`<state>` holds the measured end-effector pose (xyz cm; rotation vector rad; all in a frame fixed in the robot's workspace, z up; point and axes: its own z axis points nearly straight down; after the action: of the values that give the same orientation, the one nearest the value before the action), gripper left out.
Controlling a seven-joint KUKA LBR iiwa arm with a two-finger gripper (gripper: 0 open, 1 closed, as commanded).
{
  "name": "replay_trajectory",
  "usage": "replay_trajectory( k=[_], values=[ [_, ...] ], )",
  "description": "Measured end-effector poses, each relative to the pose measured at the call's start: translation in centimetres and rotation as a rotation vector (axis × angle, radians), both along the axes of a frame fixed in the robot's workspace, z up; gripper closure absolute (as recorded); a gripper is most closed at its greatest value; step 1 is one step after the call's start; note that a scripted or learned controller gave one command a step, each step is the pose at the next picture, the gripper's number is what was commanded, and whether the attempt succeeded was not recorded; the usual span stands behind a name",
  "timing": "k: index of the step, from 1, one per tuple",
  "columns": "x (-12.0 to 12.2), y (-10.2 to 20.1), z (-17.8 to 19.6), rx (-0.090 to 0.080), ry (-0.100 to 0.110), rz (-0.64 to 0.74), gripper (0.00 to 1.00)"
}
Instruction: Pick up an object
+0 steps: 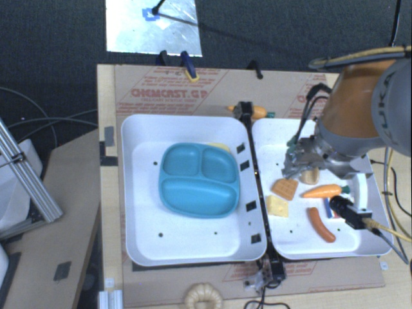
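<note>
We've got the tool [297,166] hovering with the cracker [284,188] just at its 7 o'clock, can't tell how wide it's set.

Light falls evenly from above, bright on the two white bins [193,250], which verge on overexposed. A reflective sheet [153,17] at eleven o'clock shows patchy glare. The dark floor around the bench swallows detail. Shadows are soft and short. The arm [367,108] at three o'clock looks slightly blurred; overall sharpness is modest and grainy.
</note>
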<state>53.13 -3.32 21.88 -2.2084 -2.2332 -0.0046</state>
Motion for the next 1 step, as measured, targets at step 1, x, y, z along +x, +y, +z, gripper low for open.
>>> replay_trajectory(
  k=[1],
  values=[
    [-1.19,4.43,0.2,0.0,0.001,-0.001,1.0]
  ],
)
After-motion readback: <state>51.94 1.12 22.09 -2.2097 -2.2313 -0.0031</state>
